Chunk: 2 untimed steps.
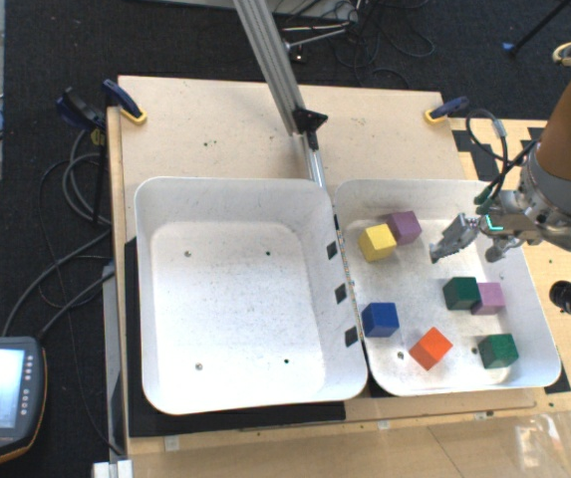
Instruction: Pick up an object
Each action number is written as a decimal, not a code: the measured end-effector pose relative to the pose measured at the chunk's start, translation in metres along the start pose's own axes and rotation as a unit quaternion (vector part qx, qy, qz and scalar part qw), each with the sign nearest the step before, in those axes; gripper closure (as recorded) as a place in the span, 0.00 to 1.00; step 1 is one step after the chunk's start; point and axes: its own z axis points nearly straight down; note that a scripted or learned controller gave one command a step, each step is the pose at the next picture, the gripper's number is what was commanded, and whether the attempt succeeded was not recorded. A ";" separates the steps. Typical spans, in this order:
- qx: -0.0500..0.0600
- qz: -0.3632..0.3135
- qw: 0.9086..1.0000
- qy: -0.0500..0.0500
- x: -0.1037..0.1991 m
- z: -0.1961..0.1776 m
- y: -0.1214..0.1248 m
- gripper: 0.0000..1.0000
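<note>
The gripper (461, 235) hangs over the right bin (539, 312), fingers spread apart and gripping nothing; it sits between the yellow cube (377, 242) and the green cube (460, 293) — probably lining up a descent. Loose cubes lie scattered there, well spaced for a grasp; the purple cube (404, 226) touches the yellow, a harder pick.

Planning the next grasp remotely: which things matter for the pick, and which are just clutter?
Job: gripper; right bin; yellow cube; two purple cubes; two green cubes; blue cube; orange cube.

Lying about: left bin; clamps; pendant; cables.
</note>
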 end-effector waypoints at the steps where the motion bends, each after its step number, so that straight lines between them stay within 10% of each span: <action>1: -0.002 0.001 1.000 0.000 0.000 -0.002 0.001 0.00; 2: 0.000 0.001 1.000 0.000 0.004 0.052 -0.009 0.00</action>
